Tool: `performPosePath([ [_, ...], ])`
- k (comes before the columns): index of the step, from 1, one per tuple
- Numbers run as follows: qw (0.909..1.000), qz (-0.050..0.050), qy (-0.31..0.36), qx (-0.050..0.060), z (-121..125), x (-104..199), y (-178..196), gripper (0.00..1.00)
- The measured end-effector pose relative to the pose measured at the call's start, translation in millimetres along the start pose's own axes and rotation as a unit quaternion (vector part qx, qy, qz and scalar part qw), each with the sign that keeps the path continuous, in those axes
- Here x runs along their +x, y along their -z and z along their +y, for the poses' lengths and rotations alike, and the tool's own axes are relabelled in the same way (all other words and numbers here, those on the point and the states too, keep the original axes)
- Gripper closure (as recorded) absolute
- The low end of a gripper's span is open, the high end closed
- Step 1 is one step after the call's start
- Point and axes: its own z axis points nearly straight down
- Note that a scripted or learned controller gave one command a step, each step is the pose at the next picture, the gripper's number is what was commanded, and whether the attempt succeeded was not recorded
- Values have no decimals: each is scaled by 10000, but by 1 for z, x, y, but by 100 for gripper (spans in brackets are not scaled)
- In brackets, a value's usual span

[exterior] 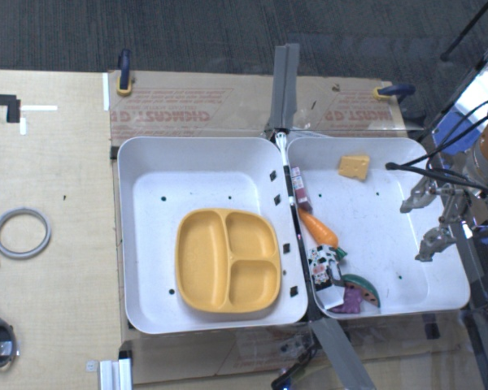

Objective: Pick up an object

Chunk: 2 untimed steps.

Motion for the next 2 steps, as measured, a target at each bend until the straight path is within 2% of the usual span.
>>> performPosePath([
  [1, 9841, 6, -1777, 2, 57, -53, -92, 0],
  [2, 9827, -14, -1850, 7, 10, -13, 75, 0],
])
